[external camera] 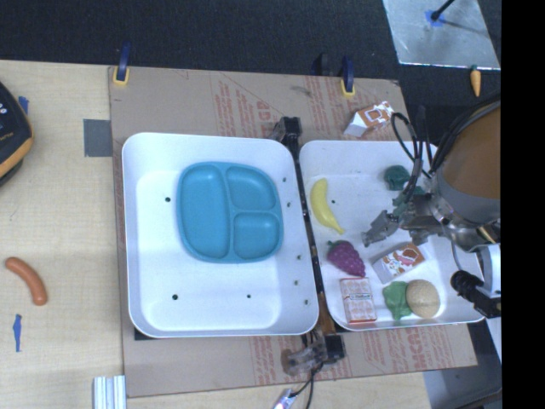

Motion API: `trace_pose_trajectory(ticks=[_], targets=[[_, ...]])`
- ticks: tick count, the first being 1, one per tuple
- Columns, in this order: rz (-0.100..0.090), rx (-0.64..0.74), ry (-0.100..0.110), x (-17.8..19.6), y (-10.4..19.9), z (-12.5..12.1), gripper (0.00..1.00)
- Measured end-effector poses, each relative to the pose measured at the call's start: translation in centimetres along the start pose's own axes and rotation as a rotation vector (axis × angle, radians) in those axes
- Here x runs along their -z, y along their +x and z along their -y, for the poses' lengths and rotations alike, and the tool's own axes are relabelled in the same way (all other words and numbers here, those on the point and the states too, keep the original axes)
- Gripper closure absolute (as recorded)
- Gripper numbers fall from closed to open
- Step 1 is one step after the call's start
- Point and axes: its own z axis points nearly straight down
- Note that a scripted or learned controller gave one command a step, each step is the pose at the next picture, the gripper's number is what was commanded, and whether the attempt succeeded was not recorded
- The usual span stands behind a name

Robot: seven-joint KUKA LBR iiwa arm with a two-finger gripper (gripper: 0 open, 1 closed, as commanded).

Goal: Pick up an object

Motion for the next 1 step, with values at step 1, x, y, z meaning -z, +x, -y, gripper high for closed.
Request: trace_pose_trajectory(ticks=[1], targets=[[0.001, 0.001, 0.002, -10.70, 1.33, -5.68, 0.00]])
